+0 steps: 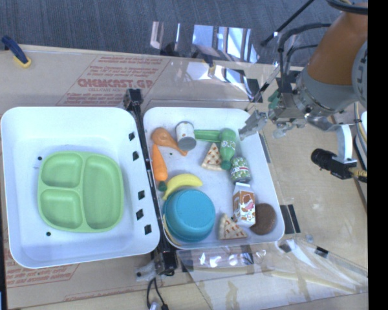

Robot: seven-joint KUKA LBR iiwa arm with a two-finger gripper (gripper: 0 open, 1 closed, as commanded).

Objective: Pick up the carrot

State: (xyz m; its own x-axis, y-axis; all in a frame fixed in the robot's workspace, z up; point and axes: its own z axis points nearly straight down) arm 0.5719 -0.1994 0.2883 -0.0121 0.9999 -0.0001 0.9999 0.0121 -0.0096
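Observation:
The carrot (pixel 159 163) is a slim orange piece lying lengthwise against the left wall of the right bin (pixel 269 173). It sits just below an orange drumstick-shaped toy (pixel 164 138) and above a banana (pixel 182 183). My gripper (pixel 262 123) hangs over the right bin's upper right corner, well to the right of the carrot, with the toys between them. It holds nothing that I can see.
The right bin also holds a tin can (pixel 185 134), green bottles (pixel 227 146), two pizza slices (pixel 212 157), a blue bowl (pixel 189 214), a milk carton (pixel 244 205) and a brown cookie (pixel 266 218). A green divided plate (pixel 82 191) lies in the left bin (pixel 19 134).

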